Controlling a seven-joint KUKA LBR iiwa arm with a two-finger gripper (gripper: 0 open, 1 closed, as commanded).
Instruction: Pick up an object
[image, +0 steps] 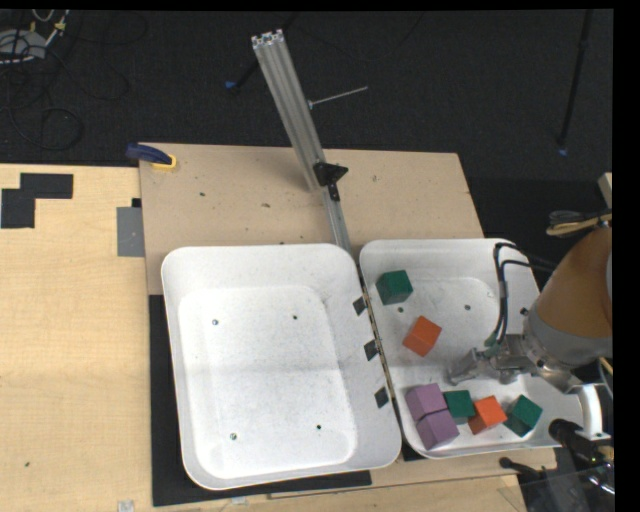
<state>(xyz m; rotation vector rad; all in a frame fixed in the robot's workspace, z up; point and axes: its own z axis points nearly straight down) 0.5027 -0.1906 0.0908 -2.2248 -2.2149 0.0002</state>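
The left bin (190, 275) lies on the desk (70, 330) just left of the row of black clips (368, 349) that joins the two bins. From the clips, a silver metal bar (295, 110) rises up and to the left, over the tan board (300, 195) behind the bins.

Right of the clips is the right bin (440, 262), and all the blocks lie in it. Nearest the clips at the far side is a dark green cube (394, 287), its edges turned a little off the bin wall. Below it and slightly further from the clips lies an orange cube (422, 336), turned like a diamond with one corner toward the clips. At the near end, closest to the clips, is a purple block (431, 414); its long axis runs from the far side toward the near rim, leaning slightly away from the clips. Touching its right side is a small green block (460, 404), then a small orange block (488, 413), then another green block (523, 414) tilted by the right rim.

The end effector (468, 368) hovers above this near row, right of the orange cube, pointing toward the clips. Whether it is released or clenched I cannot tell; no block is seen in it
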